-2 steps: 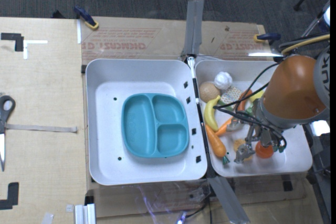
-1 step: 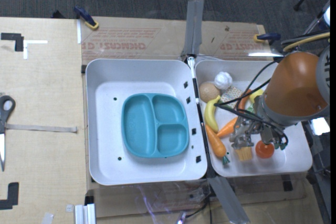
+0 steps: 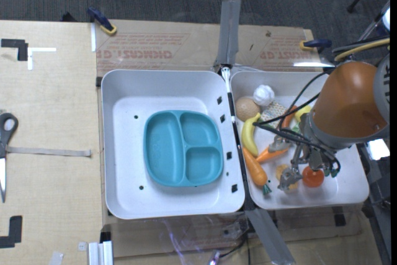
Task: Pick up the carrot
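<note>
Down in the right bin [image 3: 353,192], the gripper [image 3: 289,180] hangs beside a tomato [image 3: 313,177]; whether its fingers are spread or closed, I cannot tell. Just left lies the carrot [image 3: 254,167], touching a banana [image 3: 249,135]. Left bin [image 3: 118,152] holds a teal divided plate [image 3: 183,148].

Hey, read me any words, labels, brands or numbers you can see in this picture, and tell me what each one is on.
Red printing on the cardboard sheet behind the left bin: it appears mirrored or upside down and is too blurred to read.
More red printing on the same cardboard behind the right bin: also too blurred to read.
I can make out no other writing.
</note>
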Available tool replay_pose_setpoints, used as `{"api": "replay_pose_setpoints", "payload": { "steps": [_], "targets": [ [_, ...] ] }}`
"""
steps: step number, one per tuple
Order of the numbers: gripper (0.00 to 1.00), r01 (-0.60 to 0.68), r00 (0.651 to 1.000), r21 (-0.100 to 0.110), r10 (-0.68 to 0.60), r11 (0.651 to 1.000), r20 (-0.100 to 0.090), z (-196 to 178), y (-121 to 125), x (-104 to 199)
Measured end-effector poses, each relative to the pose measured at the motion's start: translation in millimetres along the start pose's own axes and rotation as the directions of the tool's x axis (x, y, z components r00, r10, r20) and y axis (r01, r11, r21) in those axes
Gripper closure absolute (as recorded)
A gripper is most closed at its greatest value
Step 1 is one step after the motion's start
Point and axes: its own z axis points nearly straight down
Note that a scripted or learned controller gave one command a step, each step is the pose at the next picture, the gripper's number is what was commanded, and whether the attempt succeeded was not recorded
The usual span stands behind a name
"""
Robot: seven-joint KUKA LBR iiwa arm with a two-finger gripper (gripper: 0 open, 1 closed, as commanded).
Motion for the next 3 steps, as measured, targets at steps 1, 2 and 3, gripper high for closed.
{"api": "replay_pose_setpoints", "payload": {
  "steps": [1, 2, 3],
  "targets": [
    [0.0, -0.251, 0.968, 0.0, 0.251, 0.968, -0.017, 22.0, -8.6, -17.1],
    [0.0, -0.604, 0.797, 0.008, 0.604, 0.797, -0.016, 22.7, 2.7, -42.0],
    [0.0, -0.898, 0.441, 0.016, 0.898, 0.441, -0.012, 23.4, -27.3, -65.9]
  ]
}}
